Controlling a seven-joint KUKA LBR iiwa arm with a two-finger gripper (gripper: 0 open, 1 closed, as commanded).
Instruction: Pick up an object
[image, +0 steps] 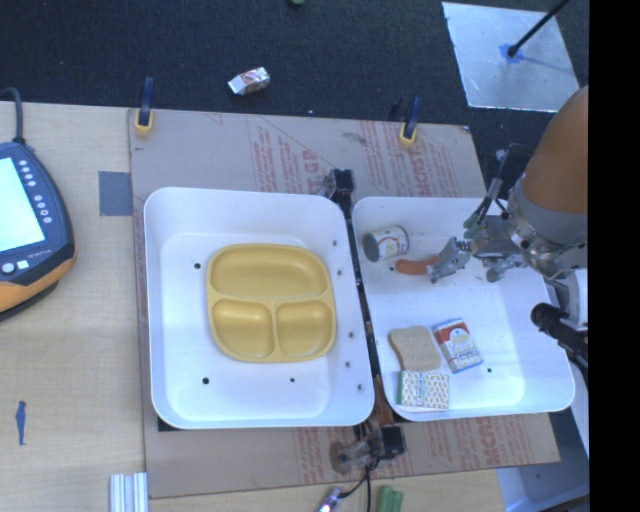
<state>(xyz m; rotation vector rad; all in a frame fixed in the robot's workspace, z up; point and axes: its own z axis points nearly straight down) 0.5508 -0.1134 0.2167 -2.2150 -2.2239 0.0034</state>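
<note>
Gripper (447, 262) low in right bin (520, 395), upper part, tips beside orange-red sausage-like piece (412, 266); opening not readable at this slant, nothing visibly between tips. Likely lining up on that piece. Small can (387, 243) just left. Bread slice (414, 347), carton (456, 344), patterned sponge (424, 389) near lower edge. Left bin (160, 300) holds yellow divided tray (270, 300). Cardboard-covered bench (300, 150), clamps at upper edge; dark floor beyond; pendant (25, 225) far left.

Yellow divided tray (270, 300) in left bin (170, 300), pincer (447, 262) over right bin (520, 390)
</note>
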